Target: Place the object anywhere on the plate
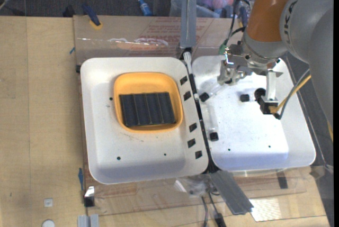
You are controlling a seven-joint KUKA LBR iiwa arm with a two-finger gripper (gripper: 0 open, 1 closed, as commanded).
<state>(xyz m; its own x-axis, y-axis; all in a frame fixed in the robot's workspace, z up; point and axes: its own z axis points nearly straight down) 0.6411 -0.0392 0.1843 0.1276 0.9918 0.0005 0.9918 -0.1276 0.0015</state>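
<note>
The tool [249, 83] hangs over the right bin [275, 141] (open or shut, I cannot tell). The black block [147, 108] already lies on the yellow plate [123, 87], left bin [100, 152].

Plate [149, 83]: looked like smooth orange-yellow plastic with a faint sheen.
Object [147, 109]: was dark, matt and ribbed.
Bins [159, 160]: appeared as smooth white plastic; the right one was speckled.
Bench [37, 115]: showed pale, matt wood grain.
Arm band [270, 9]: was glossy orange, above grey casing.
</note>
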